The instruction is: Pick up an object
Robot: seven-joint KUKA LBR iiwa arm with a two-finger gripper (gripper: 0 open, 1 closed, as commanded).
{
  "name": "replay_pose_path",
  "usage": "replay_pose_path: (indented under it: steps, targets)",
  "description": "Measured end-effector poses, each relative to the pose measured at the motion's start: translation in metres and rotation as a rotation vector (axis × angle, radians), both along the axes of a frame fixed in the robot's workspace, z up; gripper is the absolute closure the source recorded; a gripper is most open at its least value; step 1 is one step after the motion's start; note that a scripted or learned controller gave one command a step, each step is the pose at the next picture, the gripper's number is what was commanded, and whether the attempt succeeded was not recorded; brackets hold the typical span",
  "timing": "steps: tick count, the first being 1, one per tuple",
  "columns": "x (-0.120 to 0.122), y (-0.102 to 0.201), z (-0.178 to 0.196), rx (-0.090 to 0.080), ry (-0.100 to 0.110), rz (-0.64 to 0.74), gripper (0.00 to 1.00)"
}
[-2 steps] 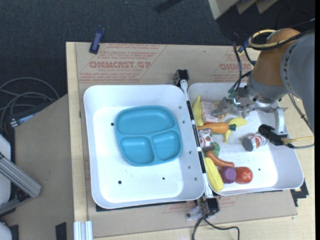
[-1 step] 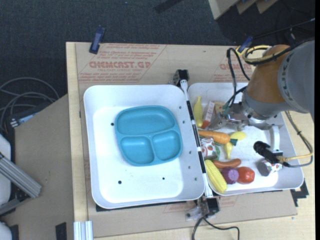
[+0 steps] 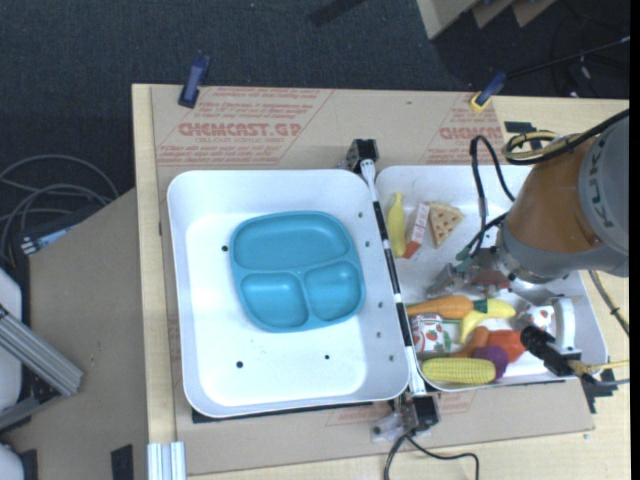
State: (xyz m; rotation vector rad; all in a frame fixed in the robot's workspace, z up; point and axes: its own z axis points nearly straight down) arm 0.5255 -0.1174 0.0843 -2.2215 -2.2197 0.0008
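Arm (image 3: 570, 208) low over right bin (image 3: 590, 340), reaching toward toy food (image 3: 462, 308). Gripper state: cannot tell. Next: close, lift.

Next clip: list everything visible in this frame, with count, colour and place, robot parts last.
Bins: two, white, side by side on the bench.
Divided plate: one, light blue, middle of the left bin.
Banana: one, yellow, upper left of the right bin.
Pizza slice: one, tan and red, beside the banana.
Carrot: one, orange, centre of the right bin.
Corn cob: one, yellow, near edge of the right bin.
Clamps: two, blue, on the bench's far edge.
Arm: one, grey with an orange band, over the right bin.
End effector: one, dark, among the toys; fingers unclear.
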Motion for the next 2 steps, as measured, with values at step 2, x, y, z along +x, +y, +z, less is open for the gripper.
replay_pose_path:
  steps: [2]
  targets:
    - [-0.015, -0.107, 0.089, -0.001, -0.001, 0.0, 0.0]
